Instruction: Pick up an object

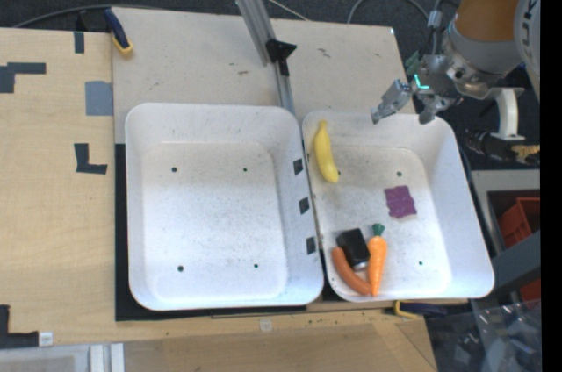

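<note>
The gripper point(406, 101) was seen spread apart, nothing grasped, above the right bin's point(465, 212) far edge. A banana point(325, 152) lay by its left wall; two carrots point(366, 266), a black block point(354, 246) near its front edge.

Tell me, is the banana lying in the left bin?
No, the banana lies in the right bin, close to its left wall.
</note>
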Controlling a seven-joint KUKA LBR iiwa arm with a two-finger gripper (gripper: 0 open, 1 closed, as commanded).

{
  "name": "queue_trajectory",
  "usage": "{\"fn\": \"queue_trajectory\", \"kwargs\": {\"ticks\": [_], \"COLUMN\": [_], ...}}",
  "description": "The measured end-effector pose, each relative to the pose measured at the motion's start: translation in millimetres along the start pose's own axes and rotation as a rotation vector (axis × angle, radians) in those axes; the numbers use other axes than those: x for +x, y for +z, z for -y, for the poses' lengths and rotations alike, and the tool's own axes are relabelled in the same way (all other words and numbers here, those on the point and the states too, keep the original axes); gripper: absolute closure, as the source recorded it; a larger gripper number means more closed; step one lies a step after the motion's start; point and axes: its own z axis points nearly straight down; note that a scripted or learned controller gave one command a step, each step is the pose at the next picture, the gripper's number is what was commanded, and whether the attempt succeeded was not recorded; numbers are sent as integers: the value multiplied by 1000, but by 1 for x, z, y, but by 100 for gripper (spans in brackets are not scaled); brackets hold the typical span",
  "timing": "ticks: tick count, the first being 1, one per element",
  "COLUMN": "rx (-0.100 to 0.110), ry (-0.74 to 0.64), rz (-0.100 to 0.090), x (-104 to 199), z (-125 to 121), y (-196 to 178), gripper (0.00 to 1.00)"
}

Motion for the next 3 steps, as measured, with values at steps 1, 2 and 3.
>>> {"fn": "queue_trajectory", "kwargs": {"ticks": [1, 2, 3], "rx": [-5, 2, 1], "ry": [-1, 0, 1], "rz": [0, 2, 2], "x": [0, -2, -9], "z": [-1, -3, 1], "y": [-3, 61, 109], "gripper": [0, 0, 0]}}
